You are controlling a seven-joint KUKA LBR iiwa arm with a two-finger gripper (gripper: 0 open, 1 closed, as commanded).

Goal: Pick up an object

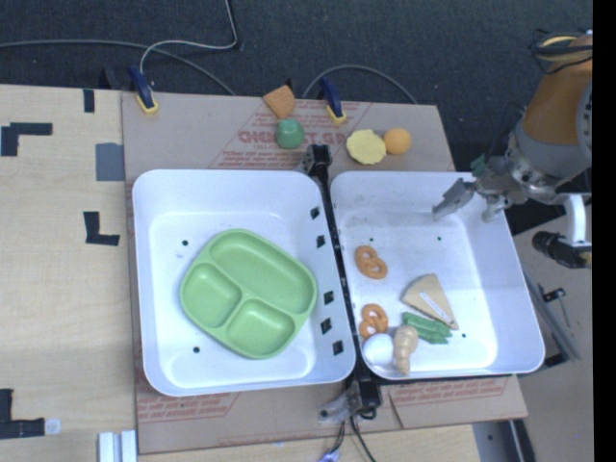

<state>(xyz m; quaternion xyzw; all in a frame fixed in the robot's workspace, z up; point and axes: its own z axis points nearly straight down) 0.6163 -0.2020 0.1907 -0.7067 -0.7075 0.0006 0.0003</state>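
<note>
Arm up over the right bin's far corner, nothing grabbed

Left bin (154,258) just has the green tray (248,294) in it. Right bin (481,258) has two pretzels (371,262), an egg (377,348), a cheese wedge (430,299) and a green pod (426,329), all bunched toward the near left. The gripper (472,200) sits over the far right corner, fingers (449,201) spread apart with nothing between them, well away from the food.
</note>
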